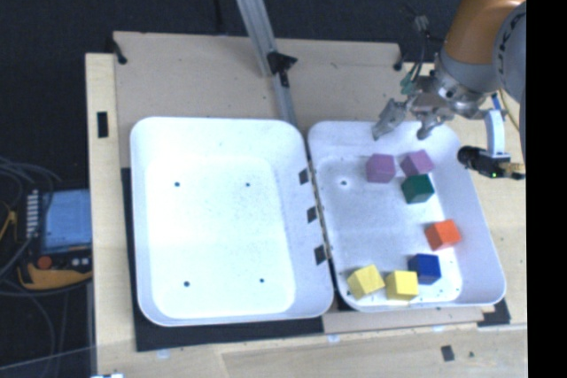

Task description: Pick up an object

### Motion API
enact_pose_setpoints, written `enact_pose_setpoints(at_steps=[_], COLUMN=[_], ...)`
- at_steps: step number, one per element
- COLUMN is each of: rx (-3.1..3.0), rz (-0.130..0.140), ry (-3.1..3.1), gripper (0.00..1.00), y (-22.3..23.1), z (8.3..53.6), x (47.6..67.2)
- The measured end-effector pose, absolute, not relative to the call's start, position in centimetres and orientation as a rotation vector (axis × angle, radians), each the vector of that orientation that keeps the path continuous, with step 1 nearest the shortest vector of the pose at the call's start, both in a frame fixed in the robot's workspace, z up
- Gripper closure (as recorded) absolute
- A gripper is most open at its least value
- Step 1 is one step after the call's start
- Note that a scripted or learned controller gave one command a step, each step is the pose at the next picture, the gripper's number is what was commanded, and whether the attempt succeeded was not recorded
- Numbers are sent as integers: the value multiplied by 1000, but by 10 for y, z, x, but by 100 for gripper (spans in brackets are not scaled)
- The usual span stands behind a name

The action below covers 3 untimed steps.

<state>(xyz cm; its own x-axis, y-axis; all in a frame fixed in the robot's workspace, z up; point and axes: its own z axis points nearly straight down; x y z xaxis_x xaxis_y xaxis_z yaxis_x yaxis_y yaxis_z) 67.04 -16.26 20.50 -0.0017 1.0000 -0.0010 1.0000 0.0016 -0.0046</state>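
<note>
Gripper: the gripper (407,125) hangs over the far rim of the right bin (354,217), at about 12 o'clock from the blocks; its two fingers are spread wide with nothing between them.
Nearest candidates: two purple blocks, one (380,167) at 6 o'clock from the fingers and the other (416,161) just beside it, with a green block (417,188) touching the second.
Others: orange block (443,234), blue block (426,266), two yellow blocks (365,281) (401,283) along the near rim.
Left bin (217,217): holds no blocks.
Progress: nothing lifted yet (judging by the bare fingers); descent, closing and lifting all remain.
</note>
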Motion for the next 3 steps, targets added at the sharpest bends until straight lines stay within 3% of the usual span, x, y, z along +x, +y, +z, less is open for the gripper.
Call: enact_pose_setpoints(at_steps=[1,2,3], rx=[-2215,-2216,-2221], rz=[5,5,-2], ry=[-2226,-2224,-2230], gripper=[0,0,100], y=[-162,-158,-159], z=[160,115,130], x=[677,670,672])
